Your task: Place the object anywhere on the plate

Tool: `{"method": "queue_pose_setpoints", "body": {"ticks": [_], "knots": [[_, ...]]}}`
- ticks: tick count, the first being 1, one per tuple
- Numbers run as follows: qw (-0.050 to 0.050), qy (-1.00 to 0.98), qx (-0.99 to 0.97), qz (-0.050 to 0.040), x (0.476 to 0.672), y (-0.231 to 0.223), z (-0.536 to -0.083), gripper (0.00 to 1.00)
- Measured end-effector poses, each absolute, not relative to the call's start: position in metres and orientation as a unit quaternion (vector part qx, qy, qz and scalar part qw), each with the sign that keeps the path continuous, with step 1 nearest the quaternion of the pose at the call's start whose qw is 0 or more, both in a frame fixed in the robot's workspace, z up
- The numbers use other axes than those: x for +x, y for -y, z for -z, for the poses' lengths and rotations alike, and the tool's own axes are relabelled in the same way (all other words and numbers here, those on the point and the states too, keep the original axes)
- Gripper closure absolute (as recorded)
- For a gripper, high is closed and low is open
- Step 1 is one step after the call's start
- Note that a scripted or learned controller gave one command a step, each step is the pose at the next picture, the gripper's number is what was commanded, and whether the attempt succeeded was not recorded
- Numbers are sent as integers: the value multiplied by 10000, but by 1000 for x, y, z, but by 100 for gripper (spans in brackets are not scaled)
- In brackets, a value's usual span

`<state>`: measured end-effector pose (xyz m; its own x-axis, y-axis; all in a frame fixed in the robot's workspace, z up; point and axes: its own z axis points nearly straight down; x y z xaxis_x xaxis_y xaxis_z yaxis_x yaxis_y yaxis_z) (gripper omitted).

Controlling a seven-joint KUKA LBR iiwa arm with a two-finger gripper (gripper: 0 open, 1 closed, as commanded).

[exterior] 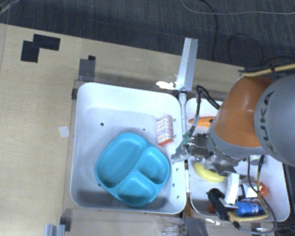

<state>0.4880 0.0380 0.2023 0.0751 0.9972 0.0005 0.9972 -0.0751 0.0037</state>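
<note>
Lying apart: one plate, one banana

The grey arm bears partial letters "UK".

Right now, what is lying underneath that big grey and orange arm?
A yellow banana pokes out from under the arm in the right bin, and an orange object shows at its edge. The arm covers much of that bin's floor, so anything else there is hidden.
</note>
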Motion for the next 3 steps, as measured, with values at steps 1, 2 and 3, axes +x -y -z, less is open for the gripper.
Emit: {"method": "queue_pose_setpoints", "body": {"ticks": [1, 2, 3], "knots": [[5, -6193, 7852, -14, 487, -37, -197, 0], [13, -6218, 7832, -26, 489, -38, -207, 100], [13, -6218, 7831, -26, 489, -38, -207, 0]]}}
